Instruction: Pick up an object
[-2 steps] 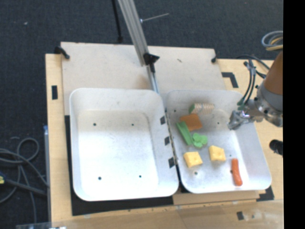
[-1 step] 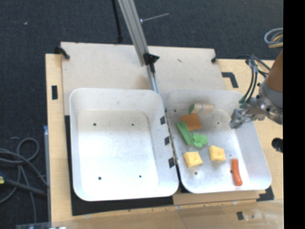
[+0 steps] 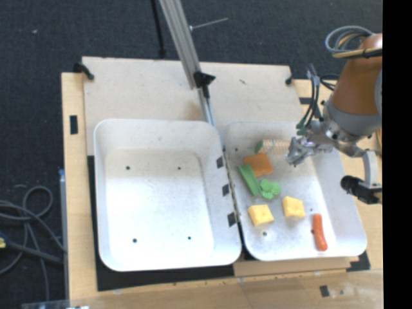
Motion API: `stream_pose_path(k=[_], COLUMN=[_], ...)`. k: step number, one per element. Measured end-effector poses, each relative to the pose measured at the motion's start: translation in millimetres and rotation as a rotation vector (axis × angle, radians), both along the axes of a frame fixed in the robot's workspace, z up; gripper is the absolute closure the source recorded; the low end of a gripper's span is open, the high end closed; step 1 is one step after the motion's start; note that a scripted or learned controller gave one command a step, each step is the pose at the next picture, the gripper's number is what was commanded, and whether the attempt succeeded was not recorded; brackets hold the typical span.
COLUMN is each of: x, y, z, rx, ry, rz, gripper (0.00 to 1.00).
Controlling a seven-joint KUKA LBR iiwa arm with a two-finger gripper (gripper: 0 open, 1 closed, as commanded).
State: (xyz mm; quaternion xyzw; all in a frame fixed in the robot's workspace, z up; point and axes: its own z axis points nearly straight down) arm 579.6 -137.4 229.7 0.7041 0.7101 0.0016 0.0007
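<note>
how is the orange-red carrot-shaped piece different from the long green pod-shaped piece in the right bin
The orange-red carrot-shaped piece lies near the right white bin's front right corner; the long green pod-shaped piece lies near its left wall. The carrot lies apart from the other items; the pod touches an orange block. The carrot looks shorter. Both lie flat, running roughly front to back.

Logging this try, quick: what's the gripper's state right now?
Two-finger gripper: open or shut cannot be told; it hangs over the right shallow white bin.

blocks [image 3: 277,211], stick [image 3: 318,232] in right bin [image 3: 341,192] | left bin [image 3: 161,195] beside
</note>
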Motion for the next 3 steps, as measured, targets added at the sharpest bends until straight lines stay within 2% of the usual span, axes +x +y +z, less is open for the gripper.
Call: stream_pose_path(k=[2, 3], x=[43, 59], y=[83, 137], z=[-4, 10], rx=[0.000, 0.000], ry=[0.001, 0.000], rz=[-0.002, -0.001], gripper=[1.00, 1.00])
